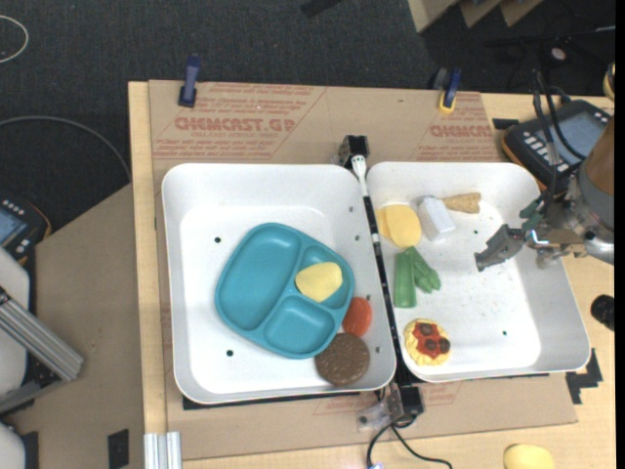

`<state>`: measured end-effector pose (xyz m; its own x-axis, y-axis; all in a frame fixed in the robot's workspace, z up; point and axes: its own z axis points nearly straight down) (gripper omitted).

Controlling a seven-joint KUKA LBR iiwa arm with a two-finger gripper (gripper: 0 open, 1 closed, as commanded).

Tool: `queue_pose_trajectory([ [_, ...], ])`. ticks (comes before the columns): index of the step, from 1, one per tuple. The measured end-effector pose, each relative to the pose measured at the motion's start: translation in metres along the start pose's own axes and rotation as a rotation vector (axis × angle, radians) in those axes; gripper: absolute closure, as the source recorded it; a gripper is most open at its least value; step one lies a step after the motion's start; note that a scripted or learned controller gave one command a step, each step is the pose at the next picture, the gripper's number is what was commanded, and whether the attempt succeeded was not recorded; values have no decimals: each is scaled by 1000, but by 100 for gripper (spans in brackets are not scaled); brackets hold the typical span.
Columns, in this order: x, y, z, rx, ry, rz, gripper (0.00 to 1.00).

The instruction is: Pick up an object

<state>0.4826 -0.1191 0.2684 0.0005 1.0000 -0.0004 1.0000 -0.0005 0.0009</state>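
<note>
Jaws' state could not be told; gripper [498,249] hung over the right bin [547,350], holding nothing visible. Nearest lay the pizza toy [428,341], then the green piece [413,275]; farther, the yellow block [399,225]. Best descend squarely over one item, clear of neighbours.

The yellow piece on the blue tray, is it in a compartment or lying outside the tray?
In: the yellow piece lies inside the blue tray, in its upper right compartment, within the left bin.
</note>
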Motion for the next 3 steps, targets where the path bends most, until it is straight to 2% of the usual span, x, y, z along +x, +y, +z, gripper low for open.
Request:
queue_pose_trajectory([
  [1,0,1,-11,-3,-1,-1,100],
  [2,64,0,-57,-6,2,-9,100],
  [3,137,-3,-75,-4,3,-10,100],
])
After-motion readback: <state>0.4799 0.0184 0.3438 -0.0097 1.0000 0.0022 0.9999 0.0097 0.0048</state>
